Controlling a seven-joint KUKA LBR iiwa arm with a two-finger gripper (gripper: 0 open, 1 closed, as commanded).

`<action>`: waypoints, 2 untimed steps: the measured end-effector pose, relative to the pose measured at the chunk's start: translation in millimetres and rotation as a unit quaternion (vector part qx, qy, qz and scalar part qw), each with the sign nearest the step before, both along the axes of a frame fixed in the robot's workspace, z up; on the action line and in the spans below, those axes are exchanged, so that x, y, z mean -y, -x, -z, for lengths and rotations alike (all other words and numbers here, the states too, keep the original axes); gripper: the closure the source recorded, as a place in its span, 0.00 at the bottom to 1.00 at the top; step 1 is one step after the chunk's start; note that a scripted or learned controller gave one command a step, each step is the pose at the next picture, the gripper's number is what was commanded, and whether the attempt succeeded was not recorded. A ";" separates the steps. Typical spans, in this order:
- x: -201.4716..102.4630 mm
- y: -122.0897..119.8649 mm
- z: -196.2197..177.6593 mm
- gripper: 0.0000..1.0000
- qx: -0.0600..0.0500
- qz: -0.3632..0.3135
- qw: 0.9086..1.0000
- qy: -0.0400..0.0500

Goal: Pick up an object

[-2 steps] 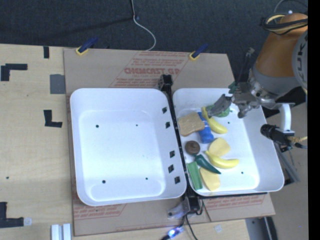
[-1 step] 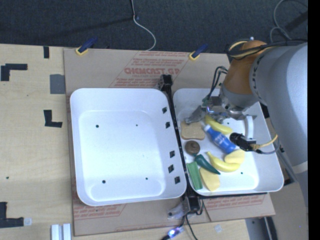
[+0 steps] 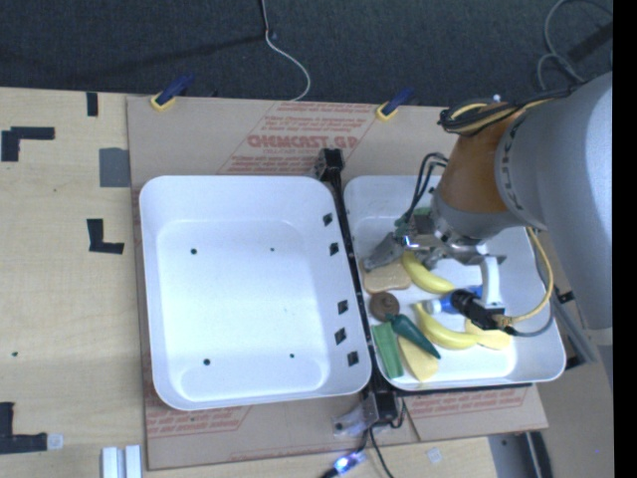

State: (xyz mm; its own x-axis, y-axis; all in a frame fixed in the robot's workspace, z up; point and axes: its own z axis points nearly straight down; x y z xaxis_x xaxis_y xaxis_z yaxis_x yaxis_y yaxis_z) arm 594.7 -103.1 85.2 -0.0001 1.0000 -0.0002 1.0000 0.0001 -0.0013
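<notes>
White plastic, two shallow bins side by side on a sheet of brown cardboard (image 3: 299, 142) laid over the pale wooden surface (image 3: 60, 297). Left bin (image 3: 169, 217) shows a bare floor with a few small dark dots. Right bin (image 3: 537, 366) carries all the clutter.

Arm (image 3: 557, 177) enters from the right, grey casing, orange band above the wrist, wrist low over the right bin. Pincer (image 3: 428, 252) sits down among the objects near the bin's middle, just above the upper banana; whether its fingers are apart or together cannot be told, as wrist and cabling hide them. Nothing visibly held.

Objects in the right bin, all in its lower half:
- upper banana (image 3: 428, 275), yellow, lying at a slant just under the pincer.
- lower banana (image 3: 458, 335), yellow, curved, near the front wall.
- small brown round piece (image 3: 384, 305), beside the dividing wall, left of the bananas.
- tan flat piece (image 3: 384, 279), just above the brown one.
- green stick (image 3: 386, 349), along the dividing wall, with a darker green piece (image 3: 414, 333) crossing beside it.
- pale yellow wedge (image 3: 422, 364), near the front wall, touching the green items.
- blue item (image 3: 456, 305), between the two bananas, partly hidden.

Yellow cable (image 3: 542, 297) loops from the wrist past the bin's right side.
</notes>
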 end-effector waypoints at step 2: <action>2.1 61.8 -11.5 1.00 0.003 0.000 1.000 0.002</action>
State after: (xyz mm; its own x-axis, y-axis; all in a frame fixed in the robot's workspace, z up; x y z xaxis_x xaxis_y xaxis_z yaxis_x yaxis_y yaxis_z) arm 532.9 -105.1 96.6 0.0005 1.0000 -0.0039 1.0000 -0.0005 0.0045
